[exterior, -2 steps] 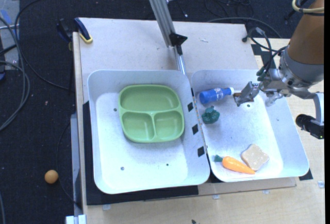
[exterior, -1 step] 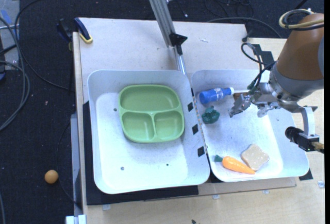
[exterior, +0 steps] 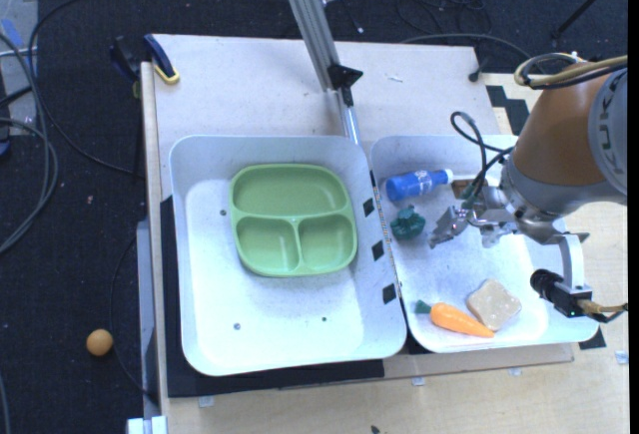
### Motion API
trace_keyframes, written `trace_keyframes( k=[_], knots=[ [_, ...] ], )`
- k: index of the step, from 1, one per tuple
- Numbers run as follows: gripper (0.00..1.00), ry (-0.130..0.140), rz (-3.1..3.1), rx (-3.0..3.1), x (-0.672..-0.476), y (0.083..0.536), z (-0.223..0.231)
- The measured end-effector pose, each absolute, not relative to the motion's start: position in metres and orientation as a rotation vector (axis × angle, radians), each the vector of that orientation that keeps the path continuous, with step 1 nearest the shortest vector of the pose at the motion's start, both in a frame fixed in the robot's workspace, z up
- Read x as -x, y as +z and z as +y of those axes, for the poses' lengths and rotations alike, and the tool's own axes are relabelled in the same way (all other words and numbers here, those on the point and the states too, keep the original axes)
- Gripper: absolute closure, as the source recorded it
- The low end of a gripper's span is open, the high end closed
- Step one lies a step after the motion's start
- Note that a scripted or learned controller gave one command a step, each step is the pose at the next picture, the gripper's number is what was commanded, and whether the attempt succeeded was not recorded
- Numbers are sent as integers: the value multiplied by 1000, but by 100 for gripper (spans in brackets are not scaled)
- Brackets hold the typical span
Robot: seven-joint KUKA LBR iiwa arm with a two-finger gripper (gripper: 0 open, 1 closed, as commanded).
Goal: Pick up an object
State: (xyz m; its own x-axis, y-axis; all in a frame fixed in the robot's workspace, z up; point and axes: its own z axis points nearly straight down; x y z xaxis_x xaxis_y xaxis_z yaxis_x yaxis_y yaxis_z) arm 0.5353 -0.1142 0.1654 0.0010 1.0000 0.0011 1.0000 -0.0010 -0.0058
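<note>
— Where is the arm hanging right now?

— The grey arm with the orange band is reaching in from the right, and its metal two-finger gripper (exterior: 454, 222) is hovering over the right-hand shallow white bin (exterior: 519, 337), in the upper middle of it. The jaws are pointing toward the left, toward the divide between the two bins.

— And what is lying nearest to them?

— A small dark green toy (exterior: 406, 223) is sitting just beside the tips, straight to their left on the bin floor. I'm judging that to be the likeliest target. Just above it, a blue plastic bottle with a white cap (exterior: 416, 184) is lying on its side, its long axis running left to right with the cap end toward the arm and tilted slightly up.

— Are the jaws spread or pressed together?

— I'm squinting, but the tips are a tangle of bright metal from here; I cannot tell. Nothing is showing between them, as far as I can make out.

— Anything else in that bin?

— An orange plastic carrot with a green top (exterior: 459, 319) is lying along the near edge, its green end pointing left, and a beige, bread-like block (exterior: 494, 304) is touching it on the right. Both are lying well below the jaws, nearer me.

— The other bin?

— The left white bin (exterior: 200, 222) is holding a pale green divided plastic plate (exterior: 294, 218), well apart from the jaws. A small orange ball (exterior: 98, 341) is resting off the counter, on the dark floor at the left.

— So the move?

— I'd say a short shift left and down onto the green toy.
</note>
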Motion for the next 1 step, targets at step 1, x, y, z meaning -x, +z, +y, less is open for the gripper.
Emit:
trace_keyframes(
  k=[1],
  knots=[
    [0, 6, -2216, 2218, -529, 102, -111]
  ],
)
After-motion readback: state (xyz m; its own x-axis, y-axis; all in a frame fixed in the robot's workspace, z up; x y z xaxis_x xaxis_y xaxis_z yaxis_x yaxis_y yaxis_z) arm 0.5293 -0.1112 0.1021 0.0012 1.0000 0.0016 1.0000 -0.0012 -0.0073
